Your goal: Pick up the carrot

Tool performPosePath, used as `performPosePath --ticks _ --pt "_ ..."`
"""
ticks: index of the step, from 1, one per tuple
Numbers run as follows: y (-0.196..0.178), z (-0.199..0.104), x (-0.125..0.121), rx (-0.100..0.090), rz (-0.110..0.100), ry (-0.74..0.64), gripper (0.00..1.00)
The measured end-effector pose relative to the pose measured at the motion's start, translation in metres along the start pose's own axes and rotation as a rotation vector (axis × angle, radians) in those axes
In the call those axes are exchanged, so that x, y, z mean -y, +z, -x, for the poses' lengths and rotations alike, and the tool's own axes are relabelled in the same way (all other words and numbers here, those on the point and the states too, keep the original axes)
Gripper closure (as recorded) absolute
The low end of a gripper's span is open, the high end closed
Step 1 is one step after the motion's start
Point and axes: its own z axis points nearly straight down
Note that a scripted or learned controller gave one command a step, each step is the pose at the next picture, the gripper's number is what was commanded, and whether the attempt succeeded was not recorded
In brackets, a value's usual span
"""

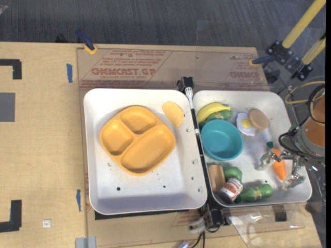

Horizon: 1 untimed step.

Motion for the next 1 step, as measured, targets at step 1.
performPosePath --ticks 1 --pt "0.0003 -0.0007 -0.0026 -0.006 0.009 0.311 0.0"
